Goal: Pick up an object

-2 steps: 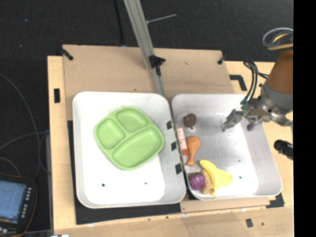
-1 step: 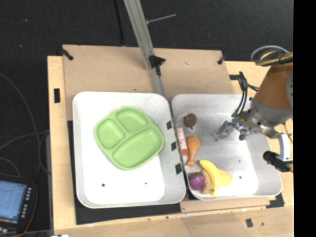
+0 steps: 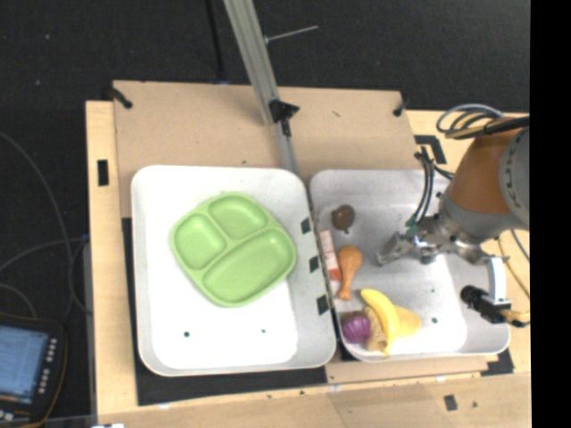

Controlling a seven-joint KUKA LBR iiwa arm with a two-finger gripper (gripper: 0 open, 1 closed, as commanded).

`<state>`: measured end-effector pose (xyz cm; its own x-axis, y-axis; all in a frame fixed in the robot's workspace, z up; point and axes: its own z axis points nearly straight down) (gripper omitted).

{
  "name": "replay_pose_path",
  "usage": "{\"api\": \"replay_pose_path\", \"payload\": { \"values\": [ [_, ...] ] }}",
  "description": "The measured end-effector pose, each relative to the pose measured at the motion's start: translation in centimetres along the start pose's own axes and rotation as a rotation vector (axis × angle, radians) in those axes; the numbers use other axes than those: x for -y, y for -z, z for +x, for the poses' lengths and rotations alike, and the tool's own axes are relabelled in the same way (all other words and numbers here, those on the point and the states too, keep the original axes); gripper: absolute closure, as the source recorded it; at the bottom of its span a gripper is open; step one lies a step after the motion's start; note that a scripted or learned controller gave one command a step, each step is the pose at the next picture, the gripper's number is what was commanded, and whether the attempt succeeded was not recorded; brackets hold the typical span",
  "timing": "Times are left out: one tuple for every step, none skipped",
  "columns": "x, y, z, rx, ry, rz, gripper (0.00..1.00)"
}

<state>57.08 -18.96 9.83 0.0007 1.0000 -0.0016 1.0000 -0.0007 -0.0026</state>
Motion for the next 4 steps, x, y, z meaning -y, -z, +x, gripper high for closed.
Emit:
{"api": "replay_pose_path", "payload": {
  "values": [
    [-0.2,1.4,-0.1,0.0,-0.005,-0.007,1.0],
    [0.1,6.5,-1.1,0.001,0.0,-0.009,1.0],
    [0.0,10.7,-1.3,0.001,0.003,-0.009,1.0],
    [-0.5,10.6,3.3,-0.002,0.007,-0.005,1.0]
  ]
}}
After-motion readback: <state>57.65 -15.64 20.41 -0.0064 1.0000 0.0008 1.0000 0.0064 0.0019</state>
